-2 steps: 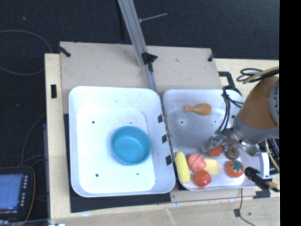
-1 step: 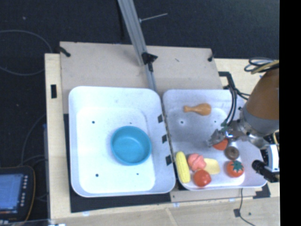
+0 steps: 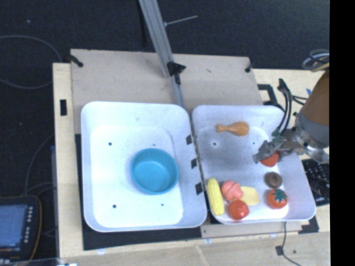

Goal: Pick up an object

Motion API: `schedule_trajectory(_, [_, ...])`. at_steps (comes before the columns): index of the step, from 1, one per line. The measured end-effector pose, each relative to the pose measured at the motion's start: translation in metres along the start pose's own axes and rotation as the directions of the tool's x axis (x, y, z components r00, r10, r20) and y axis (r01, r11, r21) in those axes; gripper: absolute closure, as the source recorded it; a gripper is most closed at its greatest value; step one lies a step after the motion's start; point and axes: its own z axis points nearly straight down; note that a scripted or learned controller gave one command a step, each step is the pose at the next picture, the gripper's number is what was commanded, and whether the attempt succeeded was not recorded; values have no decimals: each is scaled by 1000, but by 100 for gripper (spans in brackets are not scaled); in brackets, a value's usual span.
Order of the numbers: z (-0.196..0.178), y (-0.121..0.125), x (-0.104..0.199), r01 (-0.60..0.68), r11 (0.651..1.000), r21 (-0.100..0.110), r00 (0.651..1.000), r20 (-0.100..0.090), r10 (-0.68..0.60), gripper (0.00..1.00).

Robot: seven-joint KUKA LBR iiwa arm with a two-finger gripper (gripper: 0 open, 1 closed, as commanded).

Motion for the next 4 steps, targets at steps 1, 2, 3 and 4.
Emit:
schedule_trajectory(1, [-2,13,56,5,1000,5,1000,-3,-5,100])
schedule_trajectory(2, [-18,14,111,5,1000,4,1000,-3,-5,100])
schedule_trajectory(3, [-11,12,161,3,1000,12,1000,-3,-3,100])
schedule_trajectory(4, [-26,13,212,5,1000,10,1000,-5,-5,100])
